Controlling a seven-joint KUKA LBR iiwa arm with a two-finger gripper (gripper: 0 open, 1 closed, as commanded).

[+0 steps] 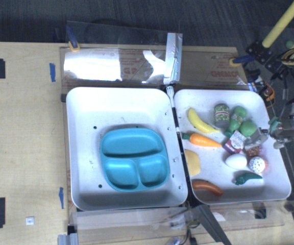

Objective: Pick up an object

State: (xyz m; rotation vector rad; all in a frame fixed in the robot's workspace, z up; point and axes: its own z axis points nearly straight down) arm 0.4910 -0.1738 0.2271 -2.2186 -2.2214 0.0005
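Tabletop (19,152): tan board bearing two white bins.
Left bin (80,111): holds a blue divided tray (135,157).
Right bin (277,180): the landmark; holds toy foods.
Banana (200,120): toward this bin's far left; likely light, stiff, smooth plastic; best taken across its narrow middle.
Carrot (205,141): just nearer than the banana.
White egg (235,161): mid-bin; round, may slip.
Pincer (278,132): at this bin's right rim; opening cannot be told; nothing seen held.
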